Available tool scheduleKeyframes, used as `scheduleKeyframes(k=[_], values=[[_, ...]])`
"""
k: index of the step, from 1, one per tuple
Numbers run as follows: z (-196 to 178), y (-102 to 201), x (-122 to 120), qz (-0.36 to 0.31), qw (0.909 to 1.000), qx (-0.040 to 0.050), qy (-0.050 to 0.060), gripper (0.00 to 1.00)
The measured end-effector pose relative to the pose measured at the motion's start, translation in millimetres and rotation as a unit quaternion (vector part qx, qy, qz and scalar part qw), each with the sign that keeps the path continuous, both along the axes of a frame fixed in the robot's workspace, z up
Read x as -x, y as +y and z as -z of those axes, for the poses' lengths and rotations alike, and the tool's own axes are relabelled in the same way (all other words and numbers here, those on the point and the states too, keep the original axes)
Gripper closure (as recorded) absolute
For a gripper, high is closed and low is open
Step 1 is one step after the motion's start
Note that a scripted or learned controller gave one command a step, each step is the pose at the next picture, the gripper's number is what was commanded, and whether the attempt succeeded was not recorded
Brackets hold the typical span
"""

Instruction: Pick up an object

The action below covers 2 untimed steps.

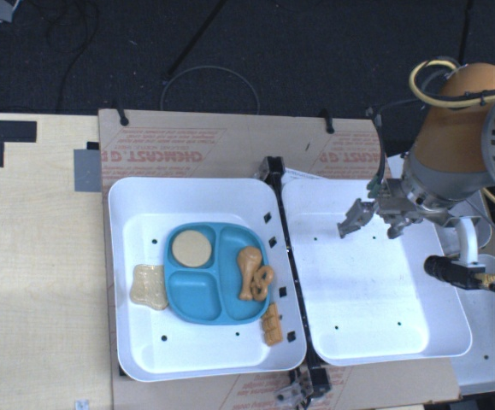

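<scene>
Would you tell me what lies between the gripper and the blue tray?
In the camera view, bare white floor of the right bin and the black divider separate the gripper from the blue tray.

round tan disc [191, 248] | flat | blue tray's [197, 301] upper-left compartment

Two bins sit side by side on the tabletop [33, 272]. The left bin [136, 203] holds a divided tray [197, 301]; the hand [374, 220] hangs over the right bin [384, 331].
</scene>
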<state>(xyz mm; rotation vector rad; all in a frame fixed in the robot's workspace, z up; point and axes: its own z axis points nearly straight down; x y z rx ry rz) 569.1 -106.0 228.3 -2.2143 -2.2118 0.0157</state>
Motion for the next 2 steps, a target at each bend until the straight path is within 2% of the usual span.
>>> scheduleKeyframes(k=[1,2], values=[[-7.5,-0.1,-2.3,-0.001,1.0000,0.0003,-0.006,0.00],[44.7,8.9,5.2,0.000,1.0000,-0.0003,-0.003,0.00]])
